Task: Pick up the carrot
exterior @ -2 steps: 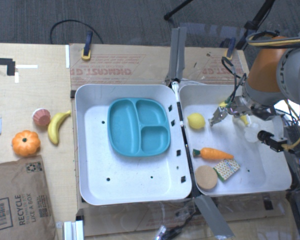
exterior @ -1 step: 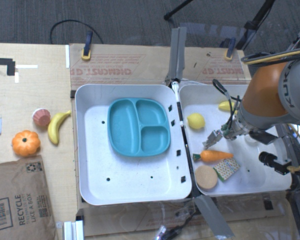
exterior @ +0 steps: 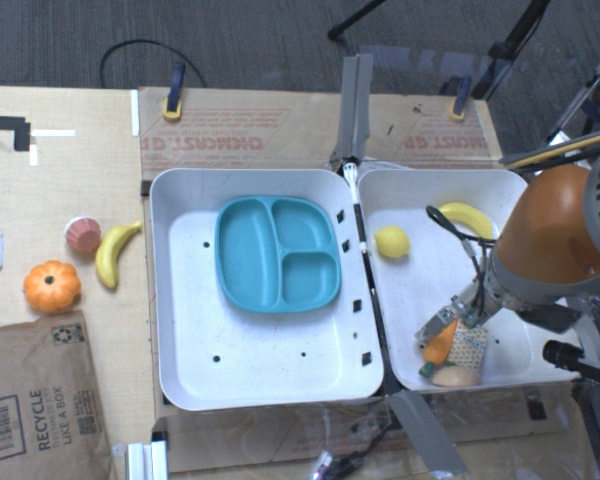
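Carrot (exterior: 440, 346) sits low in the right bin (exterior: 410, 288), at the tips of the jaws (exterior: 444, 330); I can't tell if they've closed on it.

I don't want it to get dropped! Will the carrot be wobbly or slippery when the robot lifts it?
Probably stiff, not floppy: the carrot looks like a short, solid orange wedge. Its smooth, tapered shape could let it slip or swivel between the fingers of the gripper. It looks small, so likely light. It lies against other items in the right bin, which might get nudged.
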Motion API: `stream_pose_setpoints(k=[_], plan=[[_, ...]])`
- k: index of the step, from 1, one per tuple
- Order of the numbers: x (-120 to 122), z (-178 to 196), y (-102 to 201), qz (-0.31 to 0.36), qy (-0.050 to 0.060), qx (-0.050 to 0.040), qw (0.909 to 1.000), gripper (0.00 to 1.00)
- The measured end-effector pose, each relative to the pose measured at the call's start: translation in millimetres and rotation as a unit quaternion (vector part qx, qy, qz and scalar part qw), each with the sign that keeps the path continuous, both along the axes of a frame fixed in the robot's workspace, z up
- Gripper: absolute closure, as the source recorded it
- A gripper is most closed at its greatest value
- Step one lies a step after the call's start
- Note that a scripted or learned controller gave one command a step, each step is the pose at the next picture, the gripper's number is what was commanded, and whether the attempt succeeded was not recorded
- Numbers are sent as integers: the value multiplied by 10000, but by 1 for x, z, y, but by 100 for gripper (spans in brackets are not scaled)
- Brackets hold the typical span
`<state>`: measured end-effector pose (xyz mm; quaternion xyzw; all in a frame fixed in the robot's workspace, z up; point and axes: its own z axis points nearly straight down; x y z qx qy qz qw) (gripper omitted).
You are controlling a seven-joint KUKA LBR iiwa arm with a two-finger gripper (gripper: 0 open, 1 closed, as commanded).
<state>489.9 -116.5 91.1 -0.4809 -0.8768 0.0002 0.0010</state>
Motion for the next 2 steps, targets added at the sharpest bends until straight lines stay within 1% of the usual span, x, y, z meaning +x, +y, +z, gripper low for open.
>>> stream_pose_setpoints(k=[1, 2], plan=[[1, 9, -1, -26, -7, 1, 10000, 100], [-12, 100, 71, -881, -7, -9, 9961, 100]])
